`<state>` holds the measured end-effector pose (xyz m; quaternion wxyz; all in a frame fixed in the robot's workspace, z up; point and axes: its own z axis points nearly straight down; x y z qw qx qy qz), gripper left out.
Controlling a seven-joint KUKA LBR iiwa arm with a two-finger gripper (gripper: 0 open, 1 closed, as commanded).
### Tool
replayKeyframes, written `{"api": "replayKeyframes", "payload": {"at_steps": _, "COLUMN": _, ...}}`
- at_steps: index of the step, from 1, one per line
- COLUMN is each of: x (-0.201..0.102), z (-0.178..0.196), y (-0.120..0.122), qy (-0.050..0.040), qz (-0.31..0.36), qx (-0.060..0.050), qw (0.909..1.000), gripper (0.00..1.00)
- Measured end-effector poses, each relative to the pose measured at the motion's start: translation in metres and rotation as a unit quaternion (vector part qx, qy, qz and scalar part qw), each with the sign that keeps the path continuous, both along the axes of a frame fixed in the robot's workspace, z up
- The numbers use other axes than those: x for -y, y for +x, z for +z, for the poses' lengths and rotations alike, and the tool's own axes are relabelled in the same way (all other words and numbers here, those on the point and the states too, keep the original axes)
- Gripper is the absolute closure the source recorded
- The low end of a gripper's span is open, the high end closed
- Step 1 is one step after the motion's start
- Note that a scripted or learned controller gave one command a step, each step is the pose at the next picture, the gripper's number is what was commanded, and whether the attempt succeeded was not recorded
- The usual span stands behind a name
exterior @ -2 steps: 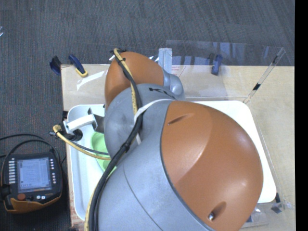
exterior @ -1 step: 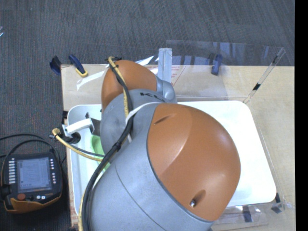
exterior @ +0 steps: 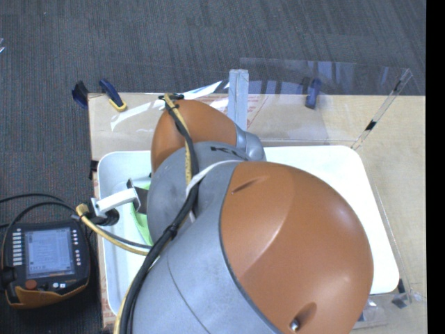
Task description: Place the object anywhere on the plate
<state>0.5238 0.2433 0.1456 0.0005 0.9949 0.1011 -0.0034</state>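
Note:
The grey and orange arm looms large across the middle of the camera view and covers most of the left bin. A sliver of a light green thing shows beside the arm's wrist inside the left bin; it may be the plate or the object, and I cannot tell which. The wrist hardware with a white bracket and yellow cable sits over the left bin's left side.
The right bin shows a bare white floor at its far right. A teach pendant lies on the floor at the left. Blue clamps hold the bench's back edge. A clear panel stands behind the bins.

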Motion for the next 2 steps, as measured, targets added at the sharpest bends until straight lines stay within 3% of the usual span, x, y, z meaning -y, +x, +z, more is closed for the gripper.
{"api": "replayKeyframes", "payload": {"at_steps": 1, "x": 0.028, "z": 0.160, "y": -0.040, "qy": -0.0021, "qz": 0.007, "qx": 0.003, "qw": 1.0000, "gripper": 1.00}}
{"api": "replayKeyframes", "payload": {"at_steps": 2, "x": 0.000, "z": 0.063, "y": -0.028, "qy": -0.0009, "qz": 0.079, "qx": 0.000, "qw": 0.9968, "gripper": 1.00}}
